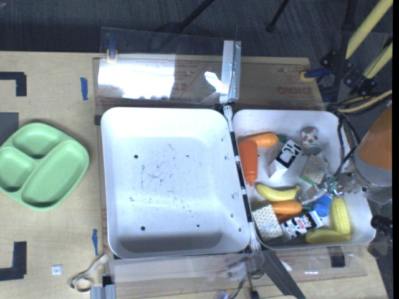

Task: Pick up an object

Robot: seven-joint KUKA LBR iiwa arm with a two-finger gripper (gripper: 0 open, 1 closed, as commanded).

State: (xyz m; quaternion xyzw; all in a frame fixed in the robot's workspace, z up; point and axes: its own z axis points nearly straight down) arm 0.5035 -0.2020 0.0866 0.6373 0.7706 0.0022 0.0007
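On wooden bench (50, 73): two white bins (168, 167) | dark carpet (62, 11) | gripper state unclear

Wooden desk (50, 92) with two white bins

The left bin (168, 179) and right bin (249, 122) sit side by side; a green divided plate (41, 164) rests well apart at the left edge, scissors (86, 278) near the front.

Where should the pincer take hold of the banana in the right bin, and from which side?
Grip the banana at its middle, coming straight down from above. It lies flat and curved, running left to right, so closing across its narrow width, front to back, looks best. Its right end is crowded by the orange piece and small items, while its left half has more free space around it. This is a judgement only.
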